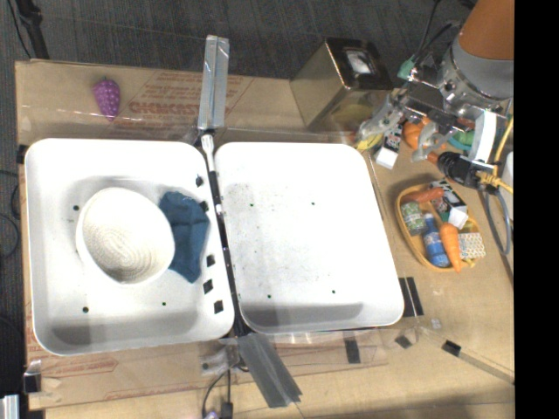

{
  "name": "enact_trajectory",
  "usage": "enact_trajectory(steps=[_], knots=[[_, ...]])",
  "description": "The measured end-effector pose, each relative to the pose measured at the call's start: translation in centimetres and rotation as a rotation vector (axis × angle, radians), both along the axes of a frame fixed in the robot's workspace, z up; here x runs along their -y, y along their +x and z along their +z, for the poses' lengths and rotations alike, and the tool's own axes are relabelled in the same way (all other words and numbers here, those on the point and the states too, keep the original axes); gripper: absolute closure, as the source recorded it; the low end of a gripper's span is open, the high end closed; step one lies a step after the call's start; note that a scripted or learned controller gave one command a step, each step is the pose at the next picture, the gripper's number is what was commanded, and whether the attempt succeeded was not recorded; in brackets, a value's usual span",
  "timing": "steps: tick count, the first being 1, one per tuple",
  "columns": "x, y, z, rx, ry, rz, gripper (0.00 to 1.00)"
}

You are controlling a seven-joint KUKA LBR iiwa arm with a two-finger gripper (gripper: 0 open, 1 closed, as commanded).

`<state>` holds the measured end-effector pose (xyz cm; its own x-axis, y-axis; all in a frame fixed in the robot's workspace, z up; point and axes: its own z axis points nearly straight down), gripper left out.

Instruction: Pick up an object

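Observation:
In the left bin [52,321], a white round woven object [125,234] lies at the centre. A crumpled blue cloth [185,230] touches its right side. The right bin [297,234] sits beside it. The arm's orange band shows at the top right. My gripper [409,131] hangs beyond the right bin's far right corner, over the bench and outside both bins. Small yellow, white and orange pieces cluster around the gripper, and I cannot tell whether any of them is held.
A yellow dish [403,215] with several small colourful items sits on the bench right of the right bin. A purple object [107,97] lies behind the left bin. A brown box [342,81] stands behind the right bin. Cables run along the right edge.

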<state>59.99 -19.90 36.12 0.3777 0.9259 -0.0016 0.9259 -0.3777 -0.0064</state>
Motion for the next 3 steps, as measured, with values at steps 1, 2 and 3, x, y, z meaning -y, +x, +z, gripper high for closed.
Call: enact_trajectory(steps=[1,2,3], knots=[[-1.0,3.1,5.5,0.005,-0.003,-0.538,0.0],[1.0,-0.4,8.0,0.004,-0.005,-0.766,0.0],[0.9,4.1,8.0,0.002,-0.005,-0.973,0.0]])
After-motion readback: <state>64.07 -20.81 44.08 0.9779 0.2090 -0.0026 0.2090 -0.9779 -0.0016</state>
